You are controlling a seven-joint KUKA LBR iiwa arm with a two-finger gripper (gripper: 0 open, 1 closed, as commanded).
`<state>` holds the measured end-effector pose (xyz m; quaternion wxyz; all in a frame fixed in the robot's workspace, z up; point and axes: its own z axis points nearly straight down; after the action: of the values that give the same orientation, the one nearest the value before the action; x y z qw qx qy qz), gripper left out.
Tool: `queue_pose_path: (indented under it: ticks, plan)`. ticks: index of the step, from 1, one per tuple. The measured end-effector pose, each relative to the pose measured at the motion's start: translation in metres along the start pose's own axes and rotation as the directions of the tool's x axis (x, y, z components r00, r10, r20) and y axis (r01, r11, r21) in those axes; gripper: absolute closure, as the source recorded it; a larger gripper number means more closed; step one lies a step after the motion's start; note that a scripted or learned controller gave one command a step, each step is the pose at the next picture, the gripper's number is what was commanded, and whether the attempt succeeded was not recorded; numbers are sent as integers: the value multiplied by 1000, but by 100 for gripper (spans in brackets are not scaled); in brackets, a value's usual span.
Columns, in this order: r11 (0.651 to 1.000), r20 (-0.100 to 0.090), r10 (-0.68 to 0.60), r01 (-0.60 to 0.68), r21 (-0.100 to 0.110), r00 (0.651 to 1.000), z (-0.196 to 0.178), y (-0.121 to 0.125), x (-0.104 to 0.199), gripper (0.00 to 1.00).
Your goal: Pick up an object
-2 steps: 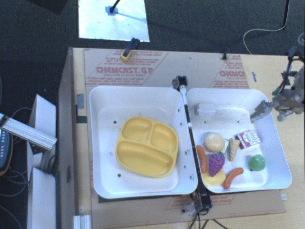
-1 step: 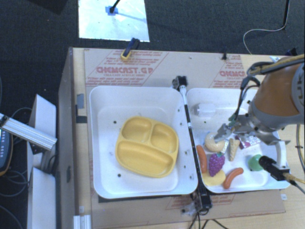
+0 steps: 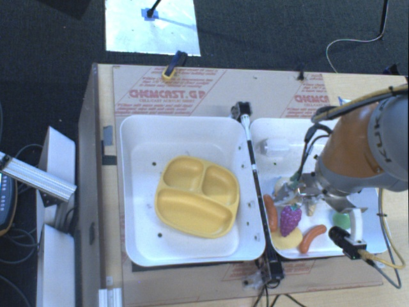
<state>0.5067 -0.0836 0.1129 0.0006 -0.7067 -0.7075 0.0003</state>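
overhead, the desk carries two shallow white bins side by side. the left bin holds a yellow divided plate, three compartments up, lying flat near the bin's middle. the right bin holds the small toy foods, gathered toward its near left corner: a purple bunch of grapes just beside an orange sausage-like piece that lies along the divider, a pale yellow piece under and in front of the grapes, a second orange sausage nearer the front rim, and a green piece to its right, partly hidden. the grey arm with its orange band reaches in from the right, and the gripper sits low over the bin, just above the grapes; whether it is open or closed i cannot tell, and nothing is clearly seen between its tips.
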Motion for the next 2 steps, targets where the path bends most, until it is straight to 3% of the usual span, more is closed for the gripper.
queue_pose_path:
  ticks: [1, 2]
  plan:
    - [1000, 3, 1, -1, -6, 1000, -73, -17, -65, 0]
    - [1000, 0, -2, 2, -3, 1000, 21, 15, -18, 0]
